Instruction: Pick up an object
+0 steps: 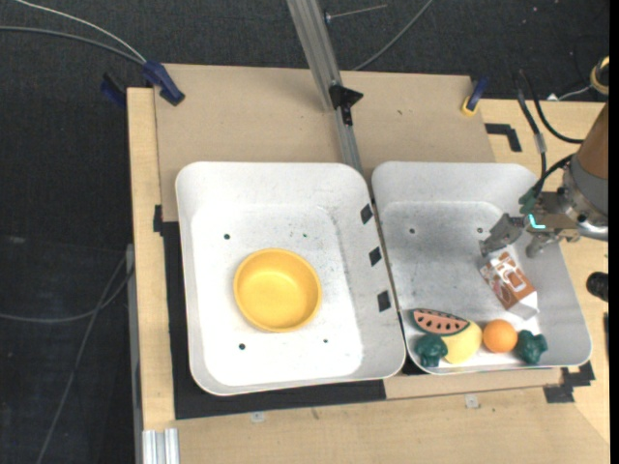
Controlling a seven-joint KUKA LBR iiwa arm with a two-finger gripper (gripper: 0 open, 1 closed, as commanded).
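Observation:
My gripper [518,239] hangs over the right part of the right bin [435,211], its fingers spread open with nothing between them. Just below it, a brown and white packet [510,281] lies on the bin floor. Along the bin's front edge sit a watermelon slice [440,321], a yellow fruit [463,342], an orange [499,336] and two green pieces [431,349] [530,347]. A yellow bowl [278,288] rests in the left bin [218,201].
A metal pole [324,56] slants down from the top to the gap between the bins. Cables [537,133] run near the arm at the right. Black clips [375,256] mark the bins' shared edge.

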